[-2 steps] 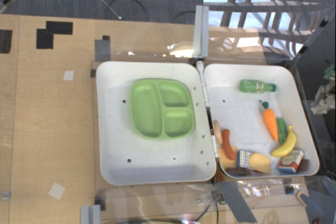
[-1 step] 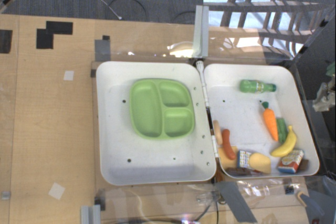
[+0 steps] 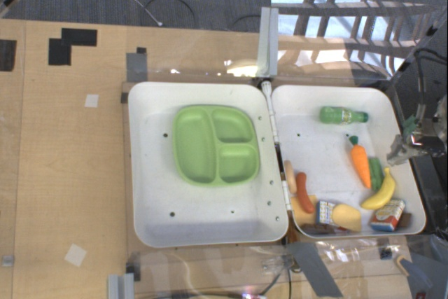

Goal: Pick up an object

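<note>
carrot [image 3: 360, 163] | orange, green top | lying flat | right bin, beside banana [image 3: 379, 194]

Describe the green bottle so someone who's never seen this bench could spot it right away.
Start at the right-hand white bin of the two. Most of its toys are heaped along the near edge and right side, but the green bottle lies on its side, alone, near the far wall. It touches nothing, unlike the carrot and banana crowded together nearer the camera, and it is the bin's only bottle.
</note>
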Controlling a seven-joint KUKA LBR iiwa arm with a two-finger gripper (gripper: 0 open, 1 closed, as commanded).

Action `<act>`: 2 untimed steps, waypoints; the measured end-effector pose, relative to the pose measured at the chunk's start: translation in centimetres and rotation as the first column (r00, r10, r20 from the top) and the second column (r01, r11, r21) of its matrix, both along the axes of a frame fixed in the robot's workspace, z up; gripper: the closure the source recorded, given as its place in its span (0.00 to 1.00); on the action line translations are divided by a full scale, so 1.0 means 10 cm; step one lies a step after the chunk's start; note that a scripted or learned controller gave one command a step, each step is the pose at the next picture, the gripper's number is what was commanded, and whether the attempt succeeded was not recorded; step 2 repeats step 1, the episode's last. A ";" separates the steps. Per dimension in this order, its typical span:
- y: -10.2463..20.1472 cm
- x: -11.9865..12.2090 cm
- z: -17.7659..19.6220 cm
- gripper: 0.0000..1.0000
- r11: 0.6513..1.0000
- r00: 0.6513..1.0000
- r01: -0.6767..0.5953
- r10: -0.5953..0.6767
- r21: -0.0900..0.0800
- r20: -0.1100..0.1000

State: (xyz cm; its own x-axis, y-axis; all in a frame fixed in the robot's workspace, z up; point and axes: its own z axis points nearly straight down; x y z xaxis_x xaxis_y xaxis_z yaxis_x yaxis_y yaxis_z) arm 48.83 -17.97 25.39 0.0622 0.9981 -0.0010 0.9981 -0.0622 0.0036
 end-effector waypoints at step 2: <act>0.00 0.02 0.12 1.00 1.000 1.000 -0.006 0.006 -0.002 0.005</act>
